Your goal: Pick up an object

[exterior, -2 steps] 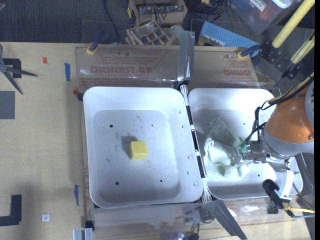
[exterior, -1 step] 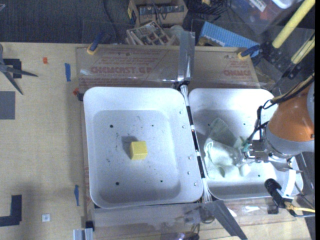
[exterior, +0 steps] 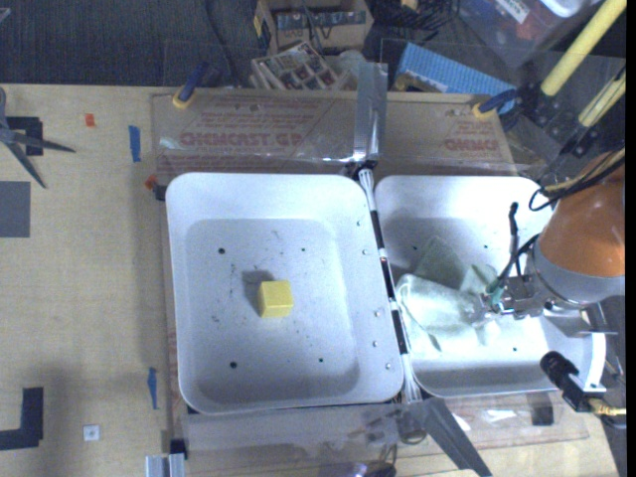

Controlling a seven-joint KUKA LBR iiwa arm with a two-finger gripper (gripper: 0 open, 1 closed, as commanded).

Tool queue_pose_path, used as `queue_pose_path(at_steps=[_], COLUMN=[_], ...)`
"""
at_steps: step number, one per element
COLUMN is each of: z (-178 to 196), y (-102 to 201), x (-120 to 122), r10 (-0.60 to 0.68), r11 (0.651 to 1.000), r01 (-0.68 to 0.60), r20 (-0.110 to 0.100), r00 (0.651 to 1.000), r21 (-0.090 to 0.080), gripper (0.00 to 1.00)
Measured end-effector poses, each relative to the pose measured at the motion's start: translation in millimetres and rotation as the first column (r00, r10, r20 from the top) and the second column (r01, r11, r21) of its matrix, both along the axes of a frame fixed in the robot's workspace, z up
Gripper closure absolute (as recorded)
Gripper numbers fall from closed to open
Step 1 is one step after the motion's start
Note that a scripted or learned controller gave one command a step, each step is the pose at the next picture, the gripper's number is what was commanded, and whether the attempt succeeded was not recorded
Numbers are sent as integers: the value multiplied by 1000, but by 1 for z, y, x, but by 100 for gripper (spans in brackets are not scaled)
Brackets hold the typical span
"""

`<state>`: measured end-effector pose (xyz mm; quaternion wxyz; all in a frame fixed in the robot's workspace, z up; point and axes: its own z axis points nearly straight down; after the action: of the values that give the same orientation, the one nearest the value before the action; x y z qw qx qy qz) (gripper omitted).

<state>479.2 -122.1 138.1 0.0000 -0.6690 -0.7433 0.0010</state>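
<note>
Small yellow foam cube (exterior: 276, 298) lies mid left white plastic bin (exterior: 199, 217), well apart at 9 o'clock from claw (exterior: 494, 301); claw state: cannot tell.

One fixed camera here, mounted high above the counter (exterior: 79, 266) and looking down at a slant toward the cluttered far edge. It sits far enough back to take in both white bins, the left bin (exterior: 189, 217) near centre and the right bin (exterior: 447, 192) beside it, with the arm (exterior: 591, 241) entering from the right.
</note>
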Motion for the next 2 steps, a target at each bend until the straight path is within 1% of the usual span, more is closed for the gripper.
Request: queue_pose_path(at_steps=[2], z=[13], y=[-5], x=[1], r10=[-9], r11=[1000], r01=[9], r20=[-2], r00=[1000], r21=[-3], gripper=[100])
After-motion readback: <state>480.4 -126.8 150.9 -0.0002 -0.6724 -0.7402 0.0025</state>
